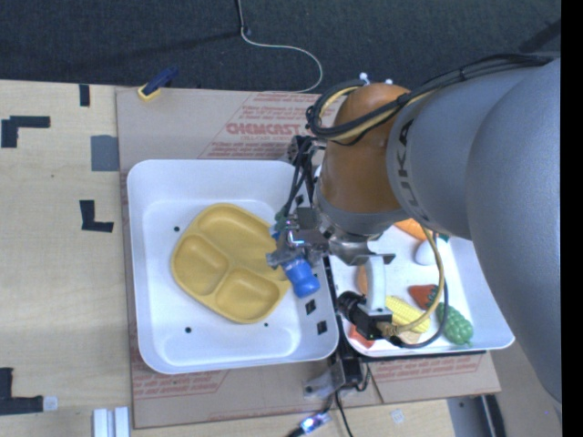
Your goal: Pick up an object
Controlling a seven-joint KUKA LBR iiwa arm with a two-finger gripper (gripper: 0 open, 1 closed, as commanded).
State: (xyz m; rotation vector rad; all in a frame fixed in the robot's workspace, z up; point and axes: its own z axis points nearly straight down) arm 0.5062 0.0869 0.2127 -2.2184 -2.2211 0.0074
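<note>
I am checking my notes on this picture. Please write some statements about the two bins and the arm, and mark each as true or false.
1. A yellow divided tray lies in the left bin. True.
2. The yellow tray is in the right bin. False: the right bin holds small items, among them a green toy.
3. The arm has an orange band. True.
4. The bins are black. False: both are white.
5. A blue part shows near the gripper, by the left bin's right wall. True.

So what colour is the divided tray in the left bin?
Yellow; the divided tray shows best in the camera view.
</note>
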